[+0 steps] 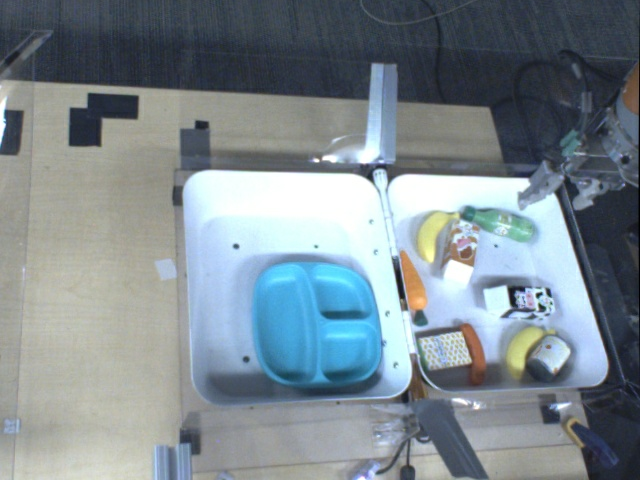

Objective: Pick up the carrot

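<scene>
The carrot lies along the right bin's left wall, clear of the banana, so the gripper, open and empty over the far right corner, should descend with fingers straddling its width.

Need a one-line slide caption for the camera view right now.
Grey two-finger gripper poised at right white bin's far corner; slim orange carrot lies untouched along its left wall.
</scene>
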Action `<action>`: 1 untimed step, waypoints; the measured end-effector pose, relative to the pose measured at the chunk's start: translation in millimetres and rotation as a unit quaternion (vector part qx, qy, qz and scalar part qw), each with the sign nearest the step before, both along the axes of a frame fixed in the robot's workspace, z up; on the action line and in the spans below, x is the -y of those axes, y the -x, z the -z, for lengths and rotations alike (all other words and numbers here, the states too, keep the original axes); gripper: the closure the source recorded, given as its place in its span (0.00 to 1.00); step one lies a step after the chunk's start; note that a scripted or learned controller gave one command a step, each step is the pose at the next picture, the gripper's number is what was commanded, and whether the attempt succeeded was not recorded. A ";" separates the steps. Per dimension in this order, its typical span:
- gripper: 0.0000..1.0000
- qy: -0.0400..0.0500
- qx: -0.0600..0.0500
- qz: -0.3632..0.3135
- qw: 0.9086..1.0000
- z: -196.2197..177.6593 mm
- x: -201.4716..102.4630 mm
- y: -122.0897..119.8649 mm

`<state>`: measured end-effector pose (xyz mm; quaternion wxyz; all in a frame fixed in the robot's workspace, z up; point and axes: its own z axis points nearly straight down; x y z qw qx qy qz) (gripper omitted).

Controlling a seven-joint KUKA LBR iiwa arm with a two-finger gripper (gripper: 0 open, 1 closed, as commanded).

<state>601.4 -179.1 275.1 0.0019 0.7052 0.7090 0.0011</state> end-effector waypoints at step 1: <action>0.00 0.001 0.001 -0.110 0.994 -9.6 4.1 62.8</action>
